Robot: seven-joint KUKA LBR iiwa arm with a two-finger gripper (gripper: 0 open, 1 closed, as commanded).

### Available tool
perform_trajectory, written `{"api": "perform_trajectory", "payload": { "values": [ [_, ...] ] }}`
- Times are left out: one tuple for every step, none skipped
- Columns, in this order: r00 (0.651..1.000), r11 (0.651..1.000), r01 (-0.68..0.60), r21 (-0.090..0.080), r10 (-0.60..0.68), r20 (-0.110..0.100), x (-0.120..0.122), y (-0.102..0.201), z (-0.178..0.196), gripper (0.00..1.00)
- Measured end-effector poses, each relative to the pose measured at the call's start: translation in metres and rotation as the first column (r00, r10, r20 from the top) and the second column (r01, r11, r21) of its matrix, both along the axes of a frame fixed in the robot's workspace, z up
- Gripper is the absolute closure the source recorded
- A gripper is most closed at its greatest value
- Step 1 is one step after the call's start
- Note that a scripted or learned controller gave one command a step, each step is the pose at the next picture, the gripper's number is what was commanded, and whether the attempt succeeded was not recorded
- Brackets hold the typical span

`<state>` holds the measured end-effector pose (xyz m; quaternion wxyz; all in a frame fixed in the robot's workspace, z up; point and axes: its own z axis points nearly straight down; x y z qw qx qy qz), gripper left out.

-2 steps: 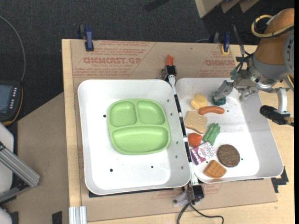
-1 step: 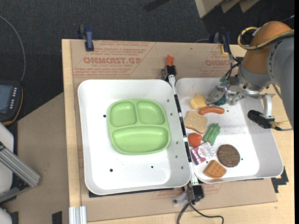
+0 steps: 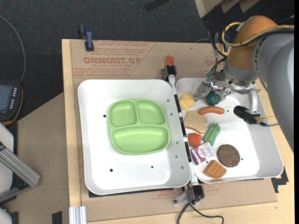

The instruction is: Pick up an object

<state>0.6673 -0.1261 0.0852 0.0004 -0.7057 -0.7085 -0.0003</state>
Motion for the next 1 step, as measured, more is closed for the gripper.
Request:
{"api": "perform_trajectory", "payload": {
  "values": [
    [1.000,1.000,0.002,-0.002,-0.002,0.002,0.0002,-0.0024,0.0109,1.00]
  ]
}}
